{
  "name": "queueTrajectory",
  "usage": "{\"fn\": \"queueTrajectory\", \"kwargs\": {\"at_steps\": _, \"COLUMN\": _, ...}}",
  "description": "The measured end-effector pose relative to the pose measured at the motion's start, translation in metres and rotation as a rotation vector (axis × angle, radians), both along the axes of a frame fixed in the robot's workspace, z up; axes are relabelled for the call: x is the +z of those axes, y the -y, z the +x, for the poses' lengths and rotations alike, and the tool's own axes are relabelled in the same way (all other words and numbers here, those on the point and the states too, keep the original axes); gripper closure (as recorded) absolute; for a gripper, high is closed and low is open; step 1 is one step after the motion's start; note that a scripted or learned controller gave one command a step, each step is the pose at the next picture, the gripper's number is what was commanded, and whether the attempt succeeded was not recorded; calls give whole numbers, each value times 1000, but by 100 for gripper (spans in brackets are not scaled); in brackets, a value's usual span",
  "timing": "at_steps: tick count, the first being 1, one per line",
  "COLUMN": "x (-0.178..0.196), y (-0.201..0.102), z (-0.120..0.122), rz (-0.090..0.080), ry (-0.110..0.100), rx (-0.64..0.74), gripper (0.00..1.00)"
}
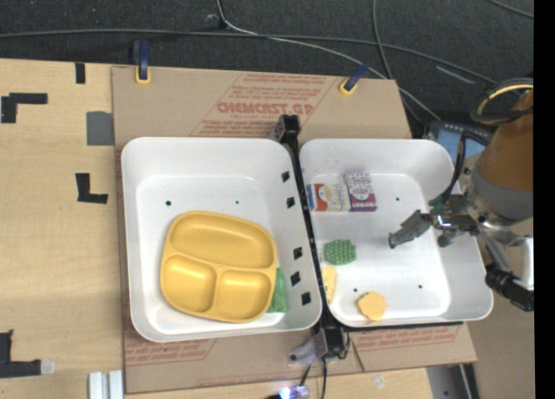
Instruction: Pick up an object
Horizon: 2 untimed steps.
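Note:
My gripper [414,229] hangs over the right part of the right bin [434,163], reaching in from the right, with the grey arm and its orange band [512,141] behind it. Nothing shows in its grasp. In that bin lie a red and white packet [328,196], a purple and white box [360,191], a green bumpy round piece [340,252] and a yellow round piece [373,305]. The gripper is to the right of the green piece and above the yellow one, apart from both.
The left bin [147,172] holds a yellow divided plate [217,265] with a green item [279,291] tucked at its right edge. A small yellow item [330,280] lies against the right bin's left wall. Black clips [295,215] run along the divide between the bins.

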<state>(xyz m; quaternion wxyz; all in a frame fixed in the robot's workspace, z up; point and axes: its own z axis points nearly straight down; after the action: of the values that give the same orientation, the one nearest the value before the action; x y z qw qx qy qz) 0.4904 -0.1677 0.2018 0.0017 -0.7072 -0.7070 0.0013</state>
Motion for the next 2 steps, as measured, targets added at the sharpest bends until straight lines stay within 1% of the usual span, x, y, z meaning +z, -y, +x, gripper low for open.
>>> {"fn": "queueTrajectory", "kwargs": {"at_steps": 1, "x": -61, "y": -8, "z": -1, "rz": 1, "ry": 0, "rx": 1, "gripper": 0}}
{"fn": "queueTrajectory", "kwargs": {"at_steps": 2, "x": -114, "y": -8, "z": -1, "rz": 0, "ry": 1, "rx": 1, "gripper": 0}}
